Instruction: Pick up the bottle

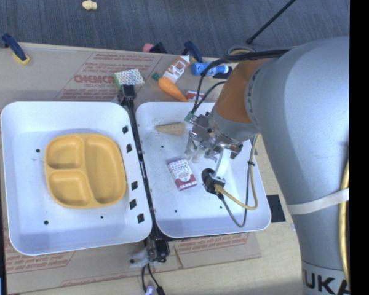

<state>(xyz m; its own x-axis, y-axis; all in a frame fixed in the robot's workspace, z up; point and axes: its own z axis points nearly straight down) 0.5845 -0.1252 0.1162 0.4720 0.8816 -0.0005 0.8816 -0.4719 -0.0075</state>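
A small white bottle (176,70) with a brown label and an orange end lies on the cardboard behind the right bin (246,217), outside its rim. My gripper (195,149) hangs low inside the right bin, near its middle, well in front of the bottle. It sits between a tan cone (170,128) to its upper left and a red and white carton (181,173) to its lower left. Nothing shows in its grasp. The grey arm with its orange band (234,97) covers the bin's right side.
An orange carrot (171,90) lies just past the right bin's back rim, next to the bottle. The left bin (12,165) holds a yellow divided plate (84,169). Blue clamps (210,69) and a patterned packet (128,77) sit on the cardboard behind the bins.
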